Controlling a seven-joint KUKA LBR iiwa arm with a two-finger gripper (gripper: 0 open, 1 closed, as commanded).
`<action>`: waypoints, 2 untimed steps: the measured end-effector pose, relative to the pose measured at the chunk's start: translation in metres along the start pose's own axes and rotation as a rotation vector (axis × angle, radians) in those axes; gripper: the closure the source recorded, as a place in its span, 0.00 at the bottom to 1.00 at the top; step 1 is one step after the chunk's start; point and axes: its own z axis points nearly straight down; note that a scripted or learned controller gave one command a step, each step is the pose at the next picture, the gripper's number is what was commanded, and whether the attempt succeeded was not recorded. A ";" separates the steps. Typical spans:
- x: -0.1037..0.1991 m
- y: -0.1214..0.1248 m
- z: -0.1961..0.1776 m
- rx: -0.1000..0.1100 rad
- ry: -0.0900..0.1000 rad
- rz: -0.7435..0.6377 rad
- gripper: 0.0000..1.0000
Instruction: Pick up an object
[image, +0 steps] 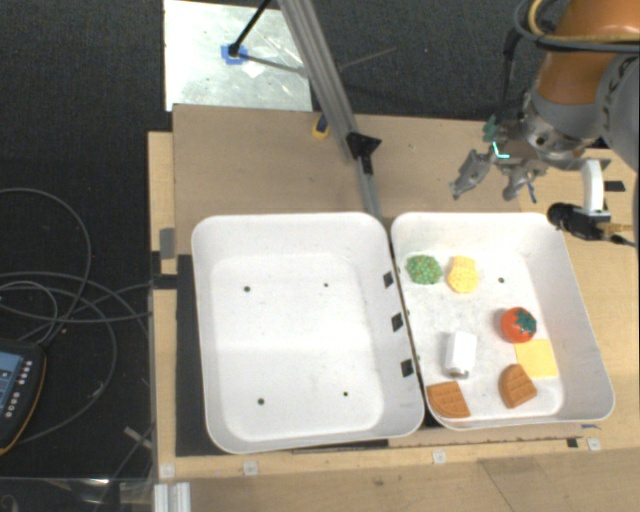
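- Nearest the camera: front lip of the tan wooden desk (300, 470), carrying two shallow white plastic bins side by side.
- Left white bin (215, 400): holds no objects; four small dark dots on its floor.
- Right white bin (575, 300): seven small objects, all lying on the bin floor, none touching the tool.
- Back row, two items: a green knobbly round piece (423, 269) and, just beside it to the right, a yellow knobbly piece like a corn cob section (462, 274).
- Right side: one red tomato-like ball with a green top (518, 323); directly in front of it a flat pale-yellow square slab (538, 357), close to or touching it.
- Middle: one small white cylinder-like block (459, 352), lying apart from the others.
- Front row, two brown-orange pieces: one flat bread-like slice (448, 400) at the front left corner, one rounded loaf-like chunk (517, 385) near the yellow slab.
- Count: 2 bins, 7 objects (1 green, 2 yellow, 1 red, 1 white, 2 brown-orange).
- Grey arm with orange band (585, 40) enters at upper right.
- Two-finger tool (495, 180) hangs above the desk just behind the right bin's back rim, fingers spread apart, nothing between them.
- A grey metal pole (330, 90) slants across the desk behind the bins.
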 end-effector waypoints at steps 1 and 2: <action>0.000 0.001 -0.003 -0.003 -0.002 -0.002 0.00; 0.004 -0.001 0.059 0.001 -0.001 -0.002 0.00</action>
